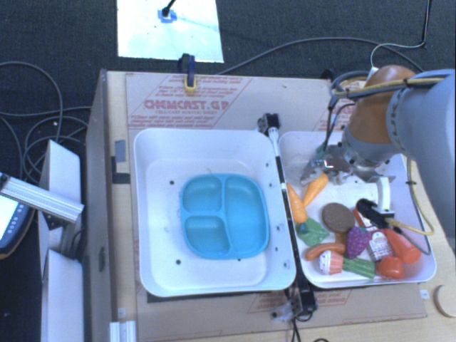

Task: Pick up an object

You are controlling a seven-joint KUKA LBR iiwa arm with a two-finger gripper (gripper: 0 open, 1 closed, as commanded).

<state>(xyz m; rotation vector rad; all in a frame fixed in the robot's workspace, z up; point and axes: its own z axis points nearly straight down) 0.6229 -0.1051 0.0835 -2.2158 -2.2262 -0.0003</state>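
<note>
Hand (318, 167), grip unclear, hovers near right bin's (420, 273) back edge, beside carrot (315, 187).

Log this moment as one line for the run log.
arm: over right bin | gripper: low, by a carrot, grasp unclear | left bin: blue tray | stage: nothing lifted

We take the brown bench board (214, 95), printed with red lettering, as our landmark. Around it we see dark carpeted floor (50, 20). Beyond its far edge lies a pale square sheet (169, 20) on the floor. Left of the board, black cables (35, 112) loop across the carpet, and a white frame (60, 212) stands just beside its left edge. The light is even.
</note>
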